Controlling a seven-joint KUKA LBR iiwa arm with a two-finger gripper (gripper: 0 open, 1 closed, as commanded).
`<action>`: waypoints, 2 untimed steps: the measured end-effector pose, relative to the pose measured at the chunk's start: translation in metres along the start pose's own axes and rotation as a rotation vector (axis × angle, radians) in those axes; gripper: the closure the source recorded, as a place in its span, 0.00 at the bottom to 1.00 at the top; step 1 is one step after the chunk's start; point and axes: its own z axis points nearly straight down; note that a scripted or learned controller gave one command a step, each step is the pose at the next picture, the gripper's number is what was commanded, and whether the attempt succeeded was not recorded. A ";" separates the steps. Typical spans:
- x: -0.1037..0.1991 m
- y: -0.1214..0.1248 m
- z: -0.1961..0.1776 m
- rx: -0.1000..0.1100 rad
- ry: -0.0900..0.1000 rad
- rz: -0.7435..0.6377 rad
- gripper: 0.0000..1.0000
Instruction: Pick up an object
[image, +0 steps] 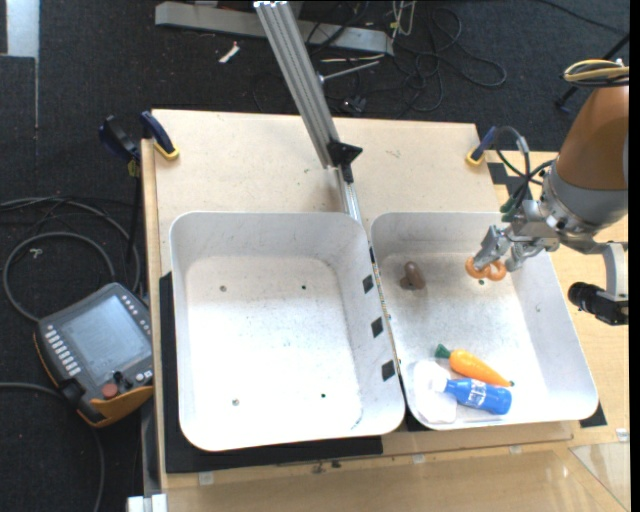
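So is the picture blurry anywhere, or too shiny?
In the camera view the bins are sharp and evenly lit, with soft shadow under the left bin rim and no strong glare; the carrot and blue bottle look crisp; the gripper and the orange thing by it are small and a bit fuzzy.

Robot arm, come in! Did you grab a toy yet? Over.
Gripper over right bin, an orange ring at its tip; grip unconfirmed. Carrot, blue bottle, brown piece lie loose. Nothing blocking.
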 end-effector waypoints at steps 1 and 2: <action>0.000 0.001 -0.025 0.002 0.001 0.000 1.00; 0.058 -0.017 -0.018 0.008 0.004 -0.005 1.00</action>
